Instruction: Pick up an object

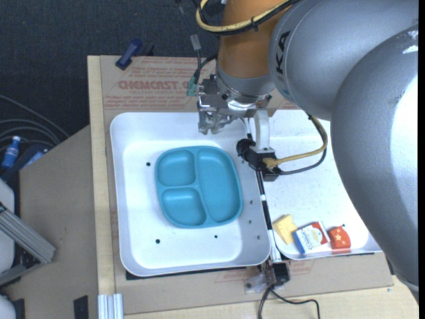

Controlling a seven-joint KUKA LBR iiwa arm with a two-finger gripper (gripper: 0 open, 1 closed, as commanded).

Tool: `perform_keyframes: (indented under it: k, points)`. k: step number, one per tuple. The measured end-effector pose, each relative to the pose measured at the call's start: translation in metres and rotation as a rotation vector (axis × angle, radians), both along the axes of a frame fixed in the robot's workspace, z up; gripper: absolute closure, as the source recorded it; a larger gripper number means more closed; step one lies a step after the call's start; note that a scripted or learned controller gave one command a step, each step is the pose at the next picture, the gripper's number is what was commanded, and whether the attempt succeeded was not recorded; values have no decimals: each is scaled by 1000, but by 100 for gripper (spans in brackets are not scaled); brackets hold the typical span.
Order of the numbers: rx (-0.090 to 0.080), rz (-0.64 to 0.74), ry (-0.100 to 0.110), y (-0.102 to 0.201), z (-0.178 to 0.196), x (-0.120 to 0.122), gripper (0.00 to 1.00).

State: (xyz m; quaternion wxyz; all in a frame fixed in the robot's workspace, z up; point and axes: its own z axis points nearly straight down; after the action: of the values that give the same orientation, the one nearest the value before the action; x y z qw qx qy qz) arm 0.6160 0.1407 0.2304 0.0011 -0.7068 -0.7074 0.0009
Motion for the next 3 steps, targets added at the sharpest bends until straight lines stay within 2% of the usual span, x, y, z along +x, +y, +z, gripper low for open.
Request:
perform_keyframes:
  k: [1,2,3]
  points:
    - [0,1,2,76,-41,-20,100]
    - [0,0,-5,84,23,51,100]
    - [-1,0,2,84,-23,48,100]
